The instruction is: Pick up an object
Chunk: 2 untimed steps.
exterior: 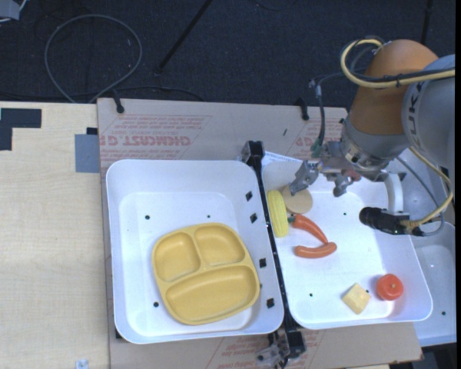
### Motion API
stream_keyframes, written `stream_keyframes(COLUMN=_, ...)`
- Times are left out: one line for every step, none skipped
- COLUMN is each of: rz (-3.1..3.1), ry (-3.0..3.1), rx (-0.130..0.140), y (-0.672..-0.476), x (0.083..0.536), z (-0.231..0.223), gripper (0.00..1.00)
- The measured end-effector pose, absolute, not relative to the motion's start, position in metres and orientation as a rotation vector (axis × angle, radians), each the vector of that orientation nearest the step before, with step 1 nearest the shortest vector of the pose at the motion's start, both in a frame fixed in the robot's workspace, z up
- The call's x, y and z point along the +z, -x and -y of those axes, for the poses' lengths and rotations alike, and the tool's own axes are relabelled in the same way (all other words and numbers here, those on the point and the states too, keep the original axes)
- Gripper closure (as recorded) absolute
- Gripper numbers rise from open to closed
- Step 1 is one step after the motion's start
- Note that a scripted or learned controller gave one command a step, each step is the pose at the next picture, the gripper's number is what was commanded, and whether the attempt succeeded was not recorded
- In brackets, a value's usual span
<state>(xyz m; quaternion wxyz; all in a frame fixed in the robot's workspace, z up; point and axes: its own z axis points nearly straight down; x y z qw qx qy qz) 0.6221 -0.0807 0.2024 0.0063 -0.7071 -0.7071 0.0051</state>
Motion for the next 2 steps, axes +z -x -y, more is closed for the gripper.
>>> stream_keyframes(rz=2.221, ry=2.218, rx=0.003, y=-0.625, x=0.21, z=0.081, gripper=0.0)
stream_keyframes(rz=2.217, ry=2.216, rx=0.009, y=-0.625, x=0.147, z=0.084, gripper=0.0)
